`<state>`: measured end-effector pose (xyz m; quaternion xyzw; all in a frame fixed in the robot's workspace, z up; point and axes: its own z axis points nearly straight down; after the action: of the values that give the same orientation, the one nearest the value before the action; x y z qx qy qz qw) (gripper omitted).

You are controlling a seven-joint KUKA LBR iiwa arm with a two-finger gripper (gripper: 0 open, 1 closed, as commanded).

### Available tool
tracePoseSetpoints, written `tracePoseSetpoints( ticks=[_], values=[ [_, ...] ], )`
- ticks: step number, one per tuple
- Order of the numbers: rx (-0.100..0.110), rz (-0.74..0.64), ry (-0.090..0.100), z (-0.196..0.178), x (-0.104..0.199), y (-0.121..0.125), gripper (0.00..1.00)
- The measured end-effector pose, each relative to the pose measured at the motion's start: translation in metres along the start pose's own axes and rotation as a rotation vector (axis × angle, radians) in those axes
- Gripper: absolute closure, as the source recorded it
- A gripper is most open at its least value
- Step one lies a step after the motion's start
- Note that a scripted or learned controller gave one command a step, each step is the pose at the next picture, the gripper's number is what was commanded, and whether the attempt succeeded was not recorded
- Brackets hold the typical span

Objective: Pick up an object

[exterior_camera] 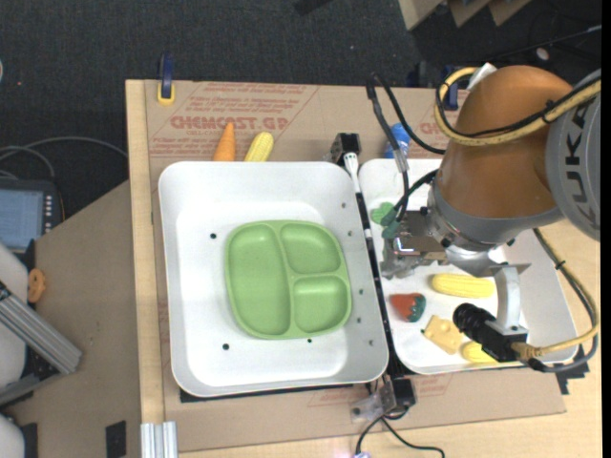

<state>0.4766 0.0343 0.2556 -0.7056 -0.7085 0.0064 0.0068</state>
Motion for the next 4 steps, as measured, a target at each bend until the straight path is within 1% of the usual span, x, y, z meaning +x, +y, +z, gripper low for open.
tracePoseSetpoints(
  ticks=[1,2,3,4],
  values=[
    [-0.018,0.005,0.000,-0.008,-0.003,0.002,0.00],
    [-0.011,0.001,0.001,0.013,0.033,0.003,0.00],
    [-0.012,0.018,-0.005,0.044,-0.092,0.001,0.00],
    [-0.011,0.000,0.002,0.073,-0.039,0.003,0.00]
  ],
)
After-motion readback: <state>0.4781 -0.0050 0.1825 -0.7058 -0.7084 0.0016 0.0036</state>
